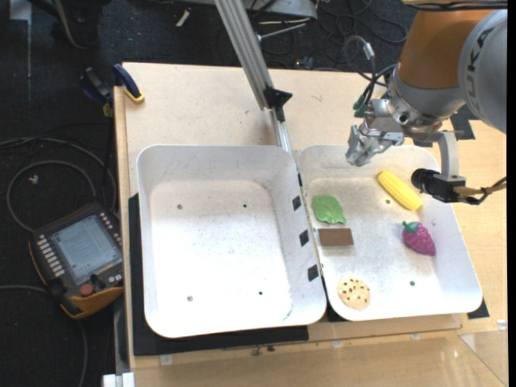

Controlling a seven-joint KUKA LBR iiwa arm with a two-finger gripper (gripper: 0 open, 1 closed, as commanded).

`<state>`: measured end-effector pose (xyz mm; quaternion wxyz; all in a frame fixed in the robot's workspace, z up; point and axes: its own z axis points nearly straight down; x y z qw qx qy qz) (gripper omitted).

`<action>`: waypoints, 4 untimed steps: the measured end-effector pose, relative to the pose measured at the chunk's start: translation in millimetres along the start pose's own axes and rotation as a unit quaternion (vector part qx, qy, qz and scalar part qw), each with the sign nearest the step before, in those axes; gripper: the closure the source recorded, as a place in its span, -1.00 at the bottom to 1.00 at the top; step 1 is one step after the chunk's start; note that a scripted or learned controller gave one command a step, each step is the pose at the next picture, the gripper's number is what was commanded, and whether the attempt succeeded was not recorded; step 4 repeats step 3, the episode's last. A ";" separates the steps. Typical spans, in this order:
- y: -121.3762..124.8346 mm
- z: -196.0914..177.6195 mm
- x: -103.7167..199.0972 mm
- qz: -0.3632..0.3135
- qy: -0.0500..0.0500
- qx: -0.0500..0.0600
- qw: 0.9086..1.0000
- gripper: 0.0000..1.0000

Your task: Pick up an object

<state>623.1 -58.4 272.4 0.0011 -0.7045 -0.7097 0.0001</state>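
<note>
Gripper [360,156] above right bin [463,248] — corn [399,190] beside

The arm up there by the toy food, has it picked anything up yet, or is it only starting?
Only starting. Nothing looks lifted: the yellow corn, green leaf, brown block, purple grapes and cookie all lie in the right bin. The gripper hangs above that bin's far edge, near the corn. Choosing, grasping and lifting remain.
</note>
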 end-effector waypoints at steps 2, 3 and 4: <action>-16.2 -0.7 107.7 -0.001 0.000 0.000 1.000 1.00; -31.2 10.6 148.1 0.000 0.000 0.001 1.000 1.00; -31.2 10.6 148.1 0.000 0.000 0.001 1.000 1.00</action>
